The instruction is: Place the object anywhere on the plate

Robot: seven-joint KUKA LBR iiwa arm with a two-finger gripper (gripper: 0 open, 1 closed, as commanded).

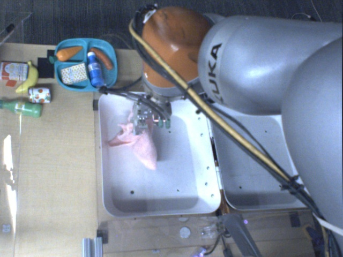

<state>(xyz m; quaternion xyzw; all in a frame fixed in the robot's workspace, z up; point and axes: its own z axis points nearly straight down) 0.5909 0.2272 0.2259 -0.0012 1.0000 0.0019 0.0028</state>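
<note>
Pink soft object point(140, 143) lies in the left white bin point(161, 197), on the floor of the bin, in its far left part. It looks like a piece of cloth or a soft toy, with one lobe pointing to the left and a longer part going toward the near side. The gripper point(143, 126) is directly above its far end and seems to touch it there. The metal parts of the gripper are small and blurred, so I cannot tell if the jaws are apart or together, and I cannot tell if the pink object is between them.

The grey arm point(268, 79) comes in from the right and covers a big part of the right white bin point(257, 197). The orange band point(171, 36) is just above the gripper, at the far edge of the left bin.

On the wooden bench point(48, 170), to the far left of the left bin, there is a blue plate point(110, 50) with compartments. It holds some toy food items, among them an orange one and a blue bottle point(95, 68). Further left are a banana point(29, 78), a small can point(39, 95) and a green bottle point(24, 108) lying on its side. The pink object is well apart from the plate.
</note>
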